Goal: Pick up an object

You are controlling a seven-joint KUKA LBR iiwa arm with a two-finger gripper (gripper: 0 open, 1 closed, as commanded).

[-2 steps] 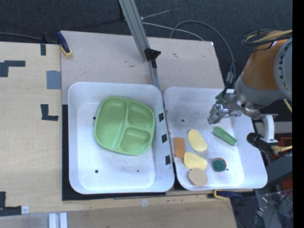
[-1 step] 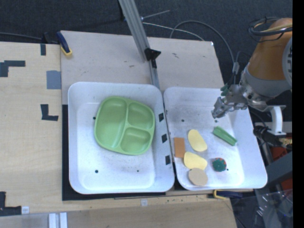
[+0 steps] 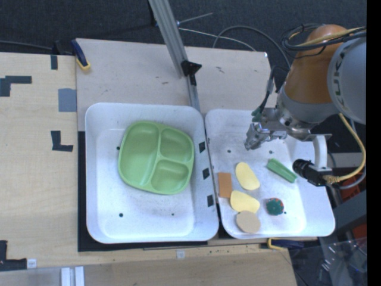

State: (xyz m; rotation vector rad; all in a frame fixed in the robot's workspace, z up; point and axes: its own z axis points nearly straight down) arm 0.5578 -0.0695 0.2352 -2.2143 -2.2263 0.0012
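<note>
My gripper point(image 3: 252, 142) hangs over the upper middle of the right bin point(image 3: 226, 124), above bare bin floor. Nothing shows between its fingertips. Below it lie two yellow oval pieces point(image 3: 247, 176) point(image 3: 244, 202), an orange block point(image 3: 224, 185), a tan round piece point(image 3: 247, 221), a dark green-and-red ball point(image 3: 274, 206) and a green stick point(image 3: 281, 170). The nearest yellow piece lies a short way below and slightly left of the gripper.
The left bin point(image 3: 101, 219) holds a green divided plate point(image 3: 156, 157). A grey metal pole point(image 3: 172, 34) slants down to the seam between the bins. The arm's orange band and grey body point(image 3: 315, 70) cover the right bin's upper right corner.
</note>
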